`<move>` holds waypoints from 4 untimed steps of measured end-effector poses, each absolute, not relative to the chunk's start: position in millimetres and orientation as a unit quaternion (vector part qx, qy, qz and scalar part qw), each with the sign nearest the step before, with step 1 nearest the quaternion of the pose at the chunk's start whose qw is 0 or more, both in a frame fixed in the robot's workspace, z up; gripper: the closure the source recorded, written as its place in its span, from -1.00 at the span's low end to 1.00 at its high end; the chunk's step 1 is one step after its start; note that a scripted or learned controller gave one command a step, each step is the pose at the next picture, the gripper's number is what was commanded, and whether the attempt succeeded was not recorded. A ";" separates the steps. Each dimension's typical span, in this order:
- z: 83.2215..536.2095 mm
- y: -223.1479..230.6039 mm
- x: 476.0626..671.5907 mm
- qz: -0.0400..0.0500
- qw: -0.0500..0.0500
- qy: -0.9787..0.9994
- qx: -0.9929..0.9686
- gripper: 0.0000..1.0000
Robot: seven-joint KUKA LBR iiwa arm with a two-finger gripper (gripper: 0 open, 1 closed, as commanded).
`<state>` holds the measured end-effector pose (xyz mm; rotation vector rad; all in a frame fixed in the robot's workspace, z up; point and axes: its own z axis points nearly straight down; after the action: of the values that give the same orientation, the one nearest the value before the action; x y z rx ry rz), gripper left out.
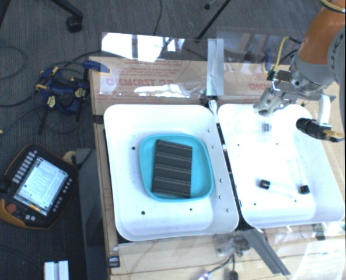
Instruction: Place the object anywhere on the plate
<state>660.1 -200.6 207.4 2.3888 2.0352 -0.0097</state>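
Nearest us, dark ribbed block on the blue plate in the left bin, gripper over the right bin, we cannot tell its grip.

One fixed camera looks down at a slant from above the desk. Both white bins sit mid-frame, floor at left.
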 end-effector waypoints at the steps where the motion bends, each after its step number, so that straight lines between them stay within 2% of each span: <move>1: 207.6 -200.7 660.2 -0.003 0.002 0.648 0.761 -1.00; 2: 345.4 -207.0 624.7 -0.001 0.002 0.641 0.767 -1.00; 3: 183.9 -213.0 566.2 -0.001 -0.002 0.624 0.781 -1.00; 4: 435.0 -198.4 537.1 0.000 0.002 0.600 0.800 -1.00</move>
<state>537.1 -198.4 435.0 2.5107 1.8819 -0.0014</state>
